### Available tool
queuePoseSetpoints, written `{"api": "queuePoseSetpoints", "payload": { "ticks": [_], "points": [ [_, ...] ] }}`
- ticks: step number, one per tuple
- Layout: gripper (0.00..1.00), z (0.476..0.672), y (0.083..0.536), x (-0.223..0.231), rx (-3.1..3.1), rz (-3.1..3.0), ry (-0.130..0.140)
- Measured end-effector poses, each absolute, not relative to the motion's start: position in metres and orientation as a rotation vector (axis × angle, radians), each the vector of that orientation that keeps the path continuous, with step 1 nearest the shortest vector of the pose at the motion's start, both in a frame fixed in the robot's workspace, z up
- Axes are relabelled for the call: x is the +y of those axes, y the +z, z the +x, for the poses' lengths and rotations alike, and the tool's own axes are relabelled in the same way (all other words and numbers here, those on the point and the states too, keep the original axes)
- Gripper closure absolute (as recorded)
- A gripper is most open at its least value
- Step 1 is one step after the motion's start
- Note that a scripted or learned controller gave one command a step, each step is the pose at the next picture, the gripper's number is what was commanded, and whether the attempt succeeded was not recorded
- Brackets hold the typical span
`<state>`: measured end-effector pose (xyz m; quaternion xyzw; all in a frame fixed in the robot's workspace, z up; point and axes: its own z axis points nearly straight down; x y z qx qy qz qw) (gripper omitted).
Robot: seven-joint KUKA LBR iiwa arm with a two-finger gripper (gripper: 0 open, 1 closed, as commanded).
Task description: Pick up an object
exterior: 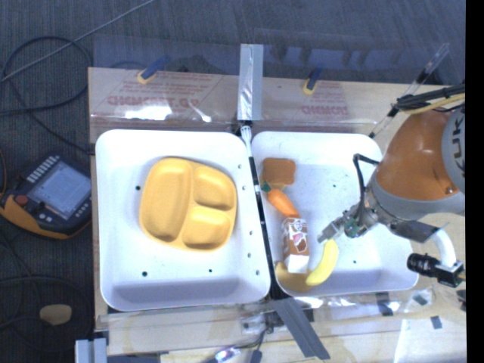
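Note:
The right bin (333, 153) holds several toy foods along its left side. A brown bread slice (278, 172) lies at the back, with an orange carrot (283, 201) just in front of it. Nearer still is a small brown and white carton (296, 240). A yellow banana (324, 263) curves along the front of the bin, its lower end against a yellow rim (290, 280). My gripper (335, 231) reaches in from the right, low over the bin floor, just above the banana's upper tip and to the right of the carton.
A yellow divided plate (189, 203) fills the middle of the left bin (121, 271). The arm's orange and grey body (420, 169) covers the right bin's right side. A handheld pendant (49, 195) lies on the floor to the left.

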<state>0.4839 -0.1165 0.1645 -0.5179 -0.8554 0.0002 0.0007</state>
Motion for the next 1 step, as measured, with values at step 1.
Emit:
{"api": "queuePoseSetpoints", "payload": {
  "ticks": [1],
  "points": [
    [1.00, 0.5215, 0.1089, -0.1069, -2.578, -1.799, 0.004]
  ]
}}
